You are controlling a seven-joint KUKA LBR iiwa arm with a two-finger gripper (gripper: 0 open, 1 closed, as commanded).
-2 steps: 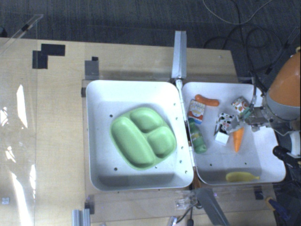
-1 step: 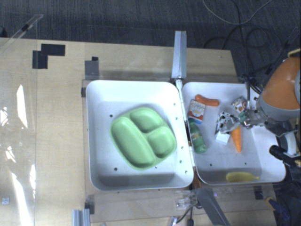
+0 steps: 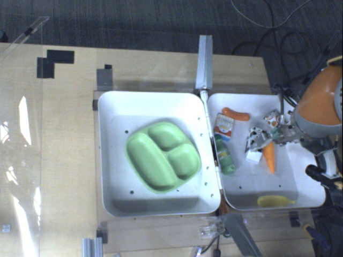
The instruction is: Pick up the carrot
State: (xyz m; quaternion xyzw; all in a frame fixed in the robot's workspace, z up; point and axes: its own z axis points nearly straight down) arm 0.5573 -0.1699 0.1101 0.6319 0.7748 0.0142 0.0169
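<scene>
I see carrot point(image 3: 269, 157) lying in right bin point(image 3: 300, 194), near middle, pointy end toward me. Gripper point(image 3: 266, 133) sits just above carrot's top end, by small white block point(image 3: 253, 155). Can't tell if fingers open or closed. Green plate point(image 3: 162, 156) in left bin point(image 3: 115, 143). Banana point(image 3: 275, 200) at front edge.

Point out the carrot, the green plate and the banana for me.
carrot point(image 3: 269, 157): camera view, middle of its orange body, in the right bin.
green plate point(image 3: 162, 156): camera view, the ridge where its three compartments meet, in the left bin.
banana point(image 3: 275, 200): camera view, middle of the yellow fruit, at the right bin's near edge.
</scene>
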